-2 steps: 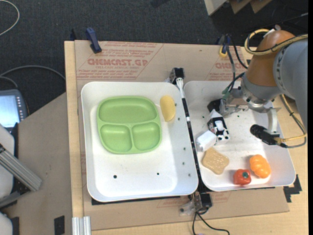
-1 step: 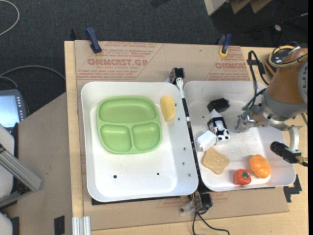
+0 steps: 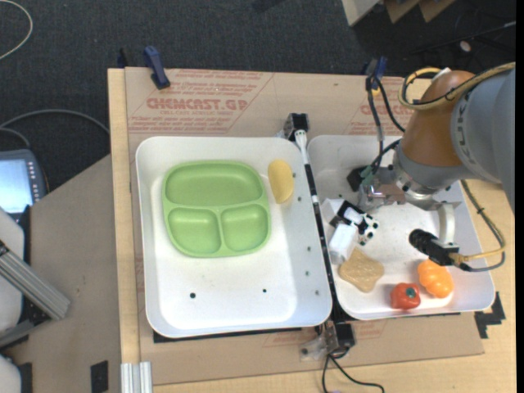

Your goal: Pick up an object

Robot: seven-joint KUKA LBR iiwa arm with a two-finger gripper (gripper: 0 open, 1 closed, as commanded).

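Fingers (image 3: 358, 224): over right bin (image 3: 475, 301) | near tan cookie (image 3: 362, 272)

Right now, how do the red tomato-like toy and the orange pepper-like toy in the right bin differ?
The red tomato-like toy is smaller and sits nearer the bin's front rim; the orange pepper-like toy is larger and lies further right, behind it. Both are rounded, glossy, and rest side by side in the right white bin.
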